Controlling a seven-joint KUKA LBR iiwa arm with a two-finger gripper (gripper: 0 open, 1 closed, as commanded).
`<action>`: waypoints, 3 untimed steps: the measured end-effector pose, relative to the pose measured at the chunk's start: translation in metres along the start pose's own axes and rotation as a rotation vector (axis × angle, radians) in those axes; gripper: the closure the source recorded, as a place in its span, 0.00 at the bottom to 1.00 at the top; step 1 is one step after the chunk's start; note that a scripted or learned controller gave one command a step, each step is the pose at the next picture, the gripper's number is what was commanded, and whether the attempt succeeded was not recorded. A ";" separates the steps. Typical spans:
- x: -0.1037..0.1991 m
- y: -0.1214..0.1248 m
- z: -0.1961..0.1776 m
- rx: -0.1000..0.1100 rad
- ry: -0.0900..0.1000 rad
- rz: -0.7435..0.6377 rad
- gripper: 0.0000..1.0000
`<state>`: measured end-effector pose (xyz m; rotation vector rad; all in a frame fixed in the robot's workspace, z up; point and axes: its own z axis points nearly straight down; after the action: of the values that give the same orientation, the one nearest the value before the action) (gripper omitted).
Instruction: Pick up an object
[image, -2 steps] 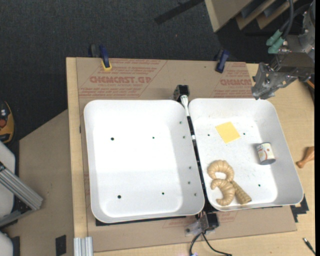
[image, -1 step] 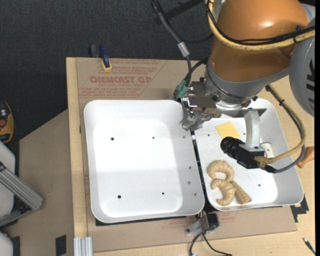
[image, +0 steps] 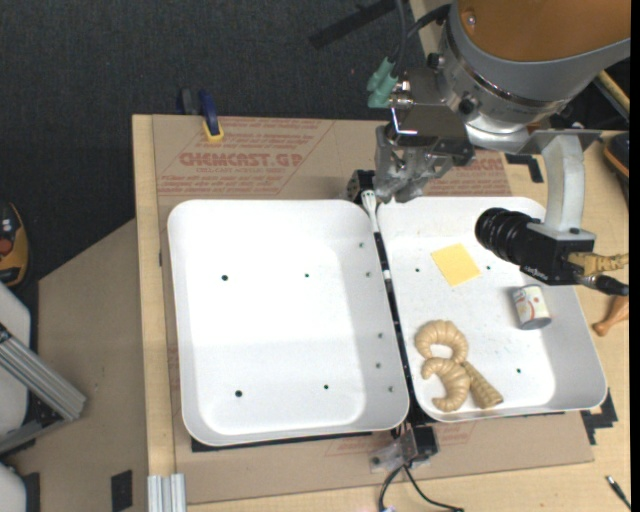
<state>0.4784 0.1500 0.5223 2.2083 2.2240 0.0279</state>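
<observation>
In the right bin (image: 590, 370): one yellow square (image: 456, 265), one small grey cylinder (image: 530, 306), one tan croissant toy (image: 452, 366) near the front edge (gripper (image: 400, 180) above the bins' rear junction, holding nothing visible).

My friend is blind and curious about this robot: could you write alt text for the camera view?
A grey robot arm's gripper hangs at the far edge where two shallow white bins meet. The right bin holds a yellow square, a small grey cylinder and a curled tan toy; the left bin sits beside it.
</observation>
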 end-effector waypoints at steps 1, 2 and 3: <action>0.047 -0.003 0.137 0.032 -0.012 0.002 1.00; 0.074 -0.003 0.215 0.028 -0.011 0.004 1.00; 0.074 0.001 0.072 0.001 0.001 0.005 1.00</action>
<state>0.4802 0.2246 0.4512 2.2154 2.2191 0.0280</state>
